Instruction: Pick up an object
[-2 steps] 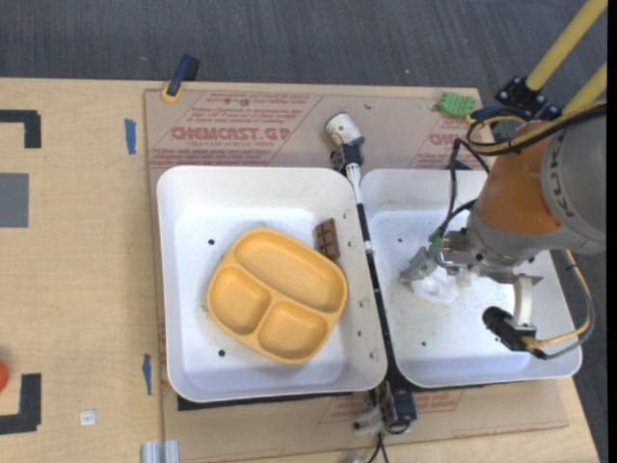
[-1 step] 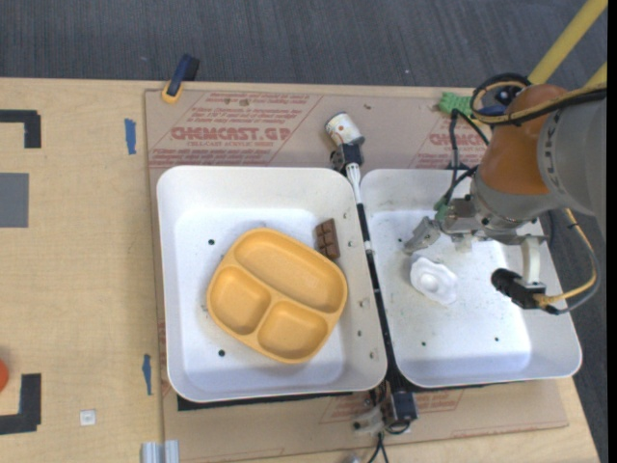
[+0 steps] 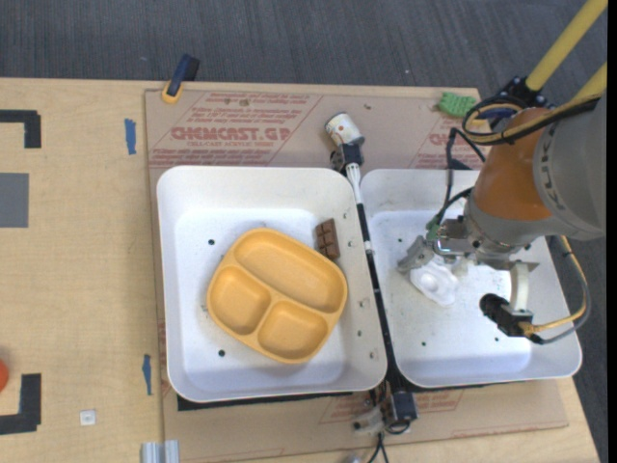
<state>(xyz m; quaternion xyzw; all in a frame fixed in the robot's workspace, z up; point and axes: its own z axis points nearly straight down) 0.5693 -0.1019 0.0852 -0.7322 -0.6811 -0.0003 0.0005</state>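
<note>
In the left bin, a smooth three-compartment yellow tray

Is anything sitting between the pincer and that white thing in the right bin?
Nothing visible does. The pincer is low in the right bin, right at the white object. The yellow divided tray and the small brown block lie in the left bin, away from it.

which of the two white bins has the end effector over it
The right bin: the end effector hangs over it by a white object. The left bin holds a yellow tray.
</note>
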